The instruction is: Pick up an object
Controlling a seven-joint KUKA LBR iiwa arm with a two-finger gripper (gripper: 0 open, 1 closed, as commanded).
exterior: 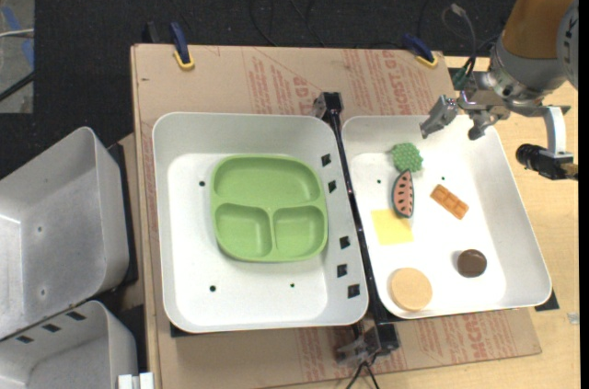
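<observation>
The right bin (515, 194) holds several small items: a green broccoli piece (406, 156), a watermelon slice (403, 194), a yellow square (392, 227), an orange waffle bar (450, 201), a brown round piece (471, 263) and a tan round cookie (410, 288). My gripper (457, 119) hangs over the bin's far edge, up and to the right of the broccoli. Its fingers are spread open with nothing between them.
The left bin (184, 148) bears a green divided plate (270, 207). A black divider (345, 203) runs between the bins. Grey tubs (51, 222) stand off the bench at left. Blue and yellow clamps (183, 51) hold the board's far edge.
</observation>
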